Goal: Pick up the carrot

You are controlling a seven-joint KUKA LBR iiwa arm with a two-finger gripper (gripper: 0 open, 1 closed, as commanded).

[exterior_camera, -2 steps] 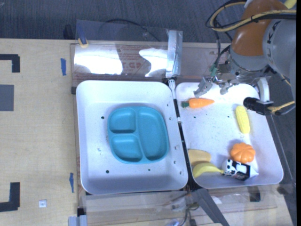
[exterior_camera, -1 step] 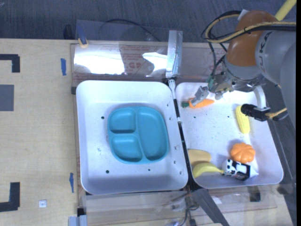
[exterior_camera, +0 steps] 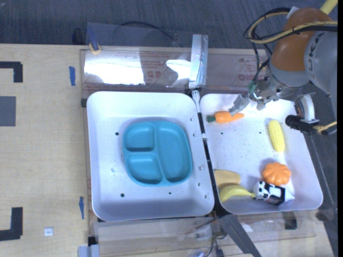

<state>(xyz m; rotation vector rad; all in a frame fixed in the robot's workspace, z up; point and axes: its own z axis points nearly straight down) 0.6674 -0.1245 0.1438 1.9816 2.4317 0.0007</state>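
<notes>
Item count: two white bins (exterior_camera: 102,143) on the desk; one blue divided plate (exterior_camera: 157,152); one carrot (exterior_camera: 228,118); one corn cob (exterior_camera: 276,135); one orange pumpkin (exterior_camera: 276,173); two banana pieces (exterior_camera: 228,185); one black-and-white toy (exterior_camera: 270,193).

Bright, even light from above, with strong glare at the back.
The clear panel (exterior_camera: 140,68) behind the left bin (exterior_camera: 102,143) reflects white patches; shadows are soft and short, the arm (exterior_camera: 300,47) looks slightly blurred.

Hand (exterior_camera: 239,104) seemingly touching carrot (exterior_camera: 227,117), right bin (exterior_camera: 311,162).
</notes>
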